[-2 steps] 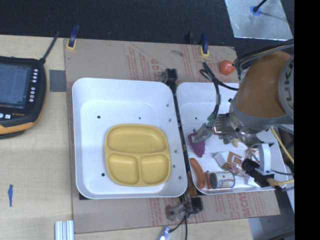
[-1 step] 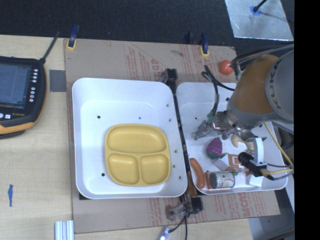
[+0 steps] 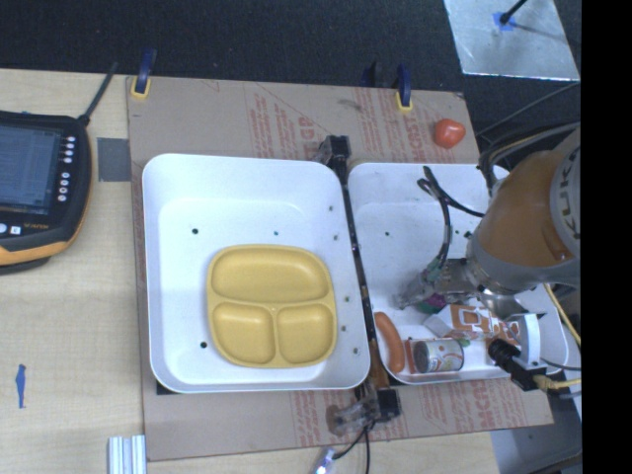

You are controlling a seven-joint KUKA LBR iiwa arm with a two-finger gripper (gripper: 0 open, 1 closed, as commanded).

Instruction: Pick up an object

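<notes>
- Can and sausage are being seen lying at the right bin's front edge.
- "KU" is being read on the arm.
- Gripper state cannot be told.

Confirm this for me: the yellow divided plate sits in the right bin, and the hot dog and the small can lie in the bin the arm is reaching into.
Wrong on one count. The camera view shows the yellow divided plate in the left bin, not the right. The rest holds: the hot dog and the small can lie in the right bin, where the arm reaches in.
</notes>
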